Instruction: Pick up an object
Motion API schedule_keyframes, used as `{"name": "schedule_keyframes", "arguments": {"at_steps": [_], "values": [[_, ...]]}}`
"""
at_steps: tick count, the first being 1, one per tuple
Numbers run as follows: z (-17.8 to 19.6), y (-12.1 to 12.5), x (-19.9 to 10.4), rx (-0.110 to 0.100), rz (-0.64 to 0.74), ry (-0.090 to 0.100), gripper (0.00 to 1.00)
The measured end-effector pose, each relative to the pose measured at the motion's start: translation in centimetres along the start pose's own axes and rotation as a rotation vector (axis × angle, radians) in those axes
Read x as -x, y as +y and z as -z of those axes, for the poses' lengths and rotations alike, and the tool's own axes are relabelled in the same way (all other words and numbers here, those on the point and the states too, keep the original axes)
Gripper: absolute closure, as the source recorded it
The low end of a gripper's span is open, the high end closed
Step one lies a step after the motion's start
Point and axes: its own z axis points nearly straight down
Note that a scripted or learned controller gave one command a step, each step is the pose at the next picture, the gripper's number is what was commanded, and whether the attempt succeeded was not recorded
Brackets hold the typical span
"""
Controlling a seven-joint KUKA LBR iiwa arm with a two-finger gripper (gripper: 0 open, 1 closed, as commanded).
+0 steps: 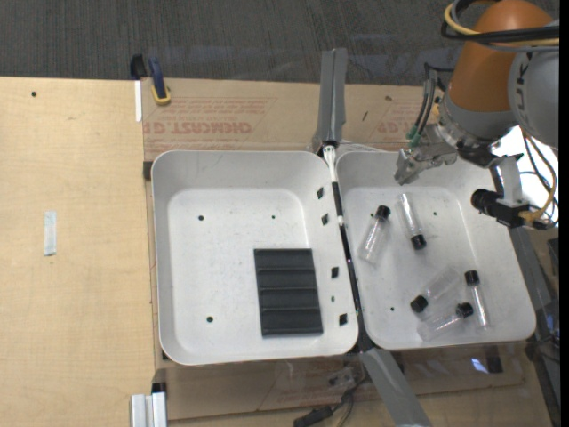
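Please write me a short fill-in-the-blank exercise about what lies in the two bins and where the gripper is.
1. The black ridged block lies in the ____ bin as the camera sees it.
2. The clear tubes in the right bin have caps coloured ____.
3. The gripper hangs over the ____ bin's far edge.
4. The number of black ridged blocks in the bins is ____.

Missing words: left; black; right; one
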Motion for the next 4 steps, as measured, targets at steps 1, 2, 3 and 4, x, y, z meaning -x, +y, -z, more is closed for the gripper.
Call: {"name": "schedule_keyframes", "arguments": {"at_steps": [1, 2, 3, 4], "values": [[0.0, 0.0, 0.0, 0.0, 0.0, 0.0, 0.0], [-4.1, -3.6, 2.7, -0.002, 0.055, 0.001, 0.0], [-6.1, -7.3, 8.4, -0.001, 0.056, 0.0, 0.0], [-10.0, -5.5, 11.3, 0.0, 0.073, -0.001, 0.0]]}}
